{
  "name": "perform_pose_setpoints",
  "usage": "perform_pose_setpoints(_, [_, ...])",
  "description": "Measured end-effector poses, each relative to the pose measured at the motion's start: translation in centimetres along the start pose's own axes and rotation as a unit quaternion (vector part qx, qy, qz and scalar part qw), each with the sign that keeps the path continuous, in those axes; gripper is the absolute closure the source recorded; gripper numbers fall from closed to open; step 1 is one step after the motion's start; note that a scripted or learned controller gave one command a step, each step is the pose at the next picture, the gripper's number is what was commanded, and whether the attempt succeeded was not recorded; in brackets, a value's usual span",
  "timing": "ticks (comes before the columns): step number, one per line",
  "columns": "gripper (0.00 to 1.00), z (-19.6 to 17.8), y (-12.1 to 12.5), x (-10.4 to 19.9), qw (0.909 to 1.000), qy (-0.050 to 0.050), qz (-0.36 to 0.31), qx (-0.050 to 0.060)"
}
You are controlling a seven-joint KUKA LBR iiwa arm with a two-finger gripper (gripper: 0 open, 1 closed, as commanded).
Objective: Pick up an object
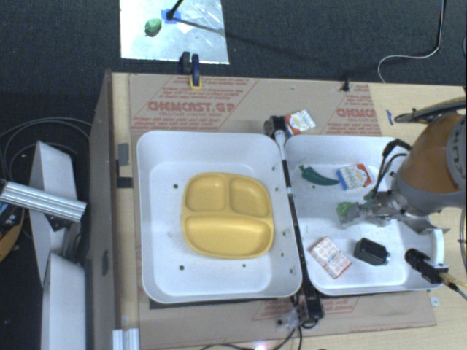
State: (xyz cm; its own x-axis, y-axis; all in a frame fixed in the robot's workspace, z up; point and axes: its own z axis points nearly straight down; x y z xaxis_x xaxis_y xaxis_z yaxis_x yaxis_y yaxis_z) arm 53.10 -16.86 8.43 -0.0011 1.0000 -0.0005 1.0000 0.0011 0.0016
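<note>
The right bin (321, 159) holds several small things: a dark green pepper-like piece (317, 174), a small white, orange and blue box (354, 176), a green leafy lump (344, 210), a pink patterned packet (328, 256) and a black block (371, 251). My gripper (359, 213) reaches in from the right and sits low over the bin's middle, its tip right against the green lump. The view does not show whether the lump is gripped or merely touched. The left bin (157, 195) holds a yellow divided plate (226, 215).
A small white and orange carton (299, 122) lies on the cardboard behind the bins, near the divider between them. The arm's grey and orange wrist (434, 170) hangs over the right bin's right side. A metal bar (44, 200) lies off the bench at left.
</note>
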Motion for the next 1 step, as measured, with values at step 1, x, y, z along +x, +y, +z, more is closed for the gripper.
perform_pose_setpoints(1, [0.00, 0.03, 4.23, 6.93, 1.0000, 0.001, -0.001, 0.000])
